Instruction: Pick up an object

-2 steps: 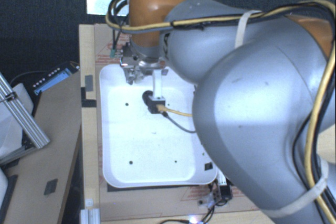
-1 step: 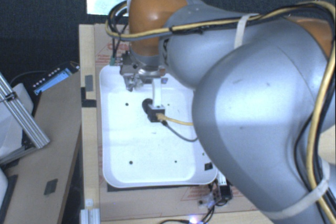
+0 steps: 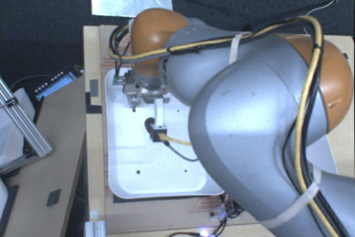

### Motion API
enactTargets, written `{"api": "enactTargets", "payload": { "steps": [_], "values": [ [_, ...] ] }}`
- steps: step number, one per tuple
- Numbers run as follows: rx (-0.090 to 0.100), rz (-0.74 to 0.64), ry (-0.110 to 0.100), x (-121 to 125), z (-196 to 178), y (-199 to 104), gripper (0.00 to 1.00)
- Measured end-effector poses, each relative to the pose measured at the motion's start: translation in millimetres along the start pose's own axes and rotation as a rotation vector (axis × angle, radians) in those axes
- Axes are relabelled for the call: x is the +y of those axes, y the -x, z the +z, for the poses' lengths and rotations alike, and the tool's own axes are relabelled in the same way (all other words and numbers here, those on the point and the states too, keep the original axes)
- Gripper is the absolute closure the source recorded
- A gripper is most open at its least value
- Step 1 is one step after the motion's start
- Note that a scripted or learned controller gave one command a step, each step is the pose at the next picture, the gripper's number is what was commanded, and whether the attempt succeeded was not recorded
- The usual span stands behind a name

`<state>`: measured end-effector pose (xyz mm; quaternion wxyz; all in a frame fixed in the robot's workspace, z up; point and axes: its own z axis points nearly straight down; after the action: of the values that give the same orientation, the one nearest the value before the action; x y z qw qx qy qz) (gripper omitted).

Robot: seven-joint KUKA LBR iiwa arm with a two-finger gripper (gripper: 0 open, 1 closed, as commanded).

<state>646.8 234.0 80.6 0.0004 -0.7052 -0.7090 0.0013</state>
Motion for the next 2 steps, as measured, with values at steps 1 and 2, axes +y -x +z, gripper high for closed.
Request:
{"api": "enactTargets", "payload": {
  "steps": [1, 2],
  "values": [
    [0.0, 0.004, 0.001, -14, -4, 12, 1.0],
    [0.004, 0.002, 0.01, -6, -81, 8, 1.0]
  ]
}}
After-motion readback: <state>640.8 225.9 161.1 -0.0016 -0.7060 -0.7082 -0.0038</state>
